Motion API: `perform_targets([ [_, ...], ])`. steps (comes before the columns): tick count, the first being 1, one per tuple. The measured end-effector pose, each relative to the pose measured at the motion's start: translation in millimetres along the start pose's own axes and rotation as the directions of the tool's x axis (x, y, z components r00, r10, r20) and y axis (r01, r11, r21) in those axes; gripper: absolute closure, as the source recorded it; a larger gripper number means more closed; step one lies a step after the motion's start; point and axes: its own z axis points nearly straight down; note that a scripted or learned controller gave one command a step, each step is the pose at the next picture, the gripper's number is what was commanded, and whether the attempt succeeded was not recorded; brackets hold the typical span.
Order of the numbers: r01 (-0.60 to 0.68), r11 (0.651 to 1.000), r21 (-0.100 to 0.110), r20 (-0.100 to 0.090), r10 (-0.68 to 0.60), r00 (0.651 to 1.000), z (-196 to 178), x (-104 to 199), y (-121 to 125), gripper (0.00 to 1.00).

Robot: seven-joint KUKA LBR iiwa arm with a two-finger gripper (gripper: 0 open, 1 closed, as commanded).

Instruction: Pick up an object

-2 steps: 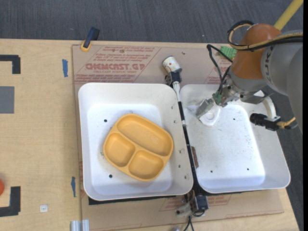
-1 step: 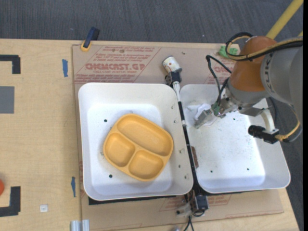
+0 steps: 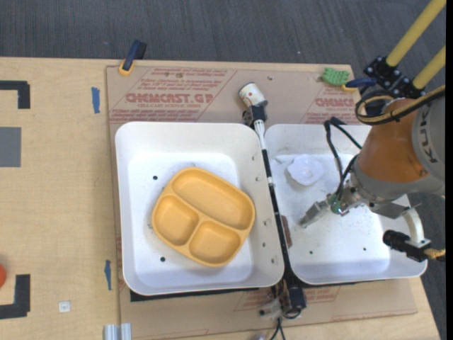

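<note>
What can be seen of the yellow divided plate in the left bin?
The yellow divided plate looks like matte plastic, a rounded square with a raised rim and three compartments: one long, two smaller. It lies flat and upright, turned at an angle to the bin walls, on the floor of the left bin, roughly central. Its compartments hold nothing visible. Nothing but the bin floor touches it.

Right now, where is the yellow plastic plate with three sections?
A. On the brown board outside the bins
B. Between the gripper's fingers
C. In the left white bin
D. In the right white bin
C: the yellow plastic plate with three sections lies flat inside the left white bin, while the gripper is over in the right white bin.
</note>
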Motion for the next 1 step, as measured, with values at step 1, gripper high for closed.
perform_targets([
  [1, 0.089, 0.996, -0.002, 0.001, -0.089, 0.996, -0.3, -24.2, 94.6, 0.00],
])
